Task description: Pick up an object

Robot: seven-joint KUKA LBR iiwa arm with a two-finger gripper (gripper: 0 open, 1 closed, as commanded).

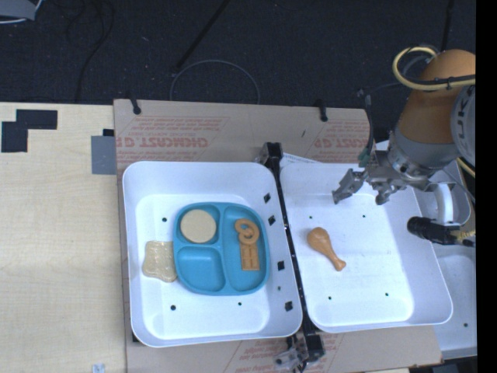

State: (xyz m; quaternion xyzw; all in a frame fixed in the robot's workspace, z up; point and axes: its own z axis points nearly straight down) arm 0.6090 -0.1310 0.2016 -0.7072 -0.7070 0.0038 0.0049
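Over the right bin [423,305] we see the gripper [363,188] hanging above the far right corner, its fingers [345,186] spread apart and holding nothing. The nearest thing to pick is the drumstick [326,247], which lies on the bin floor near the middle, to the near left of the gripper and clearly apart from it.

We judge the main risk to be the drumstick's shape. It lies at a slant, fat end toward the far left and thin end toward the near right, so fingers that close across the rounded bulb could squeeze it out sideways, and fingers that come down along its length could straddle it and shut on nothing. A smooth toy on a smooth white floor would likely skid instead of staying put.

A descent from where the gripper hangs now would, we think, meet bare floor.

The left bin [147,317] holds a blue tray [206,274] with a disc [197,225] and brown pieces [248,243], and a pale piece [158,260] beside it; those lie well away, past the divider [283,231].
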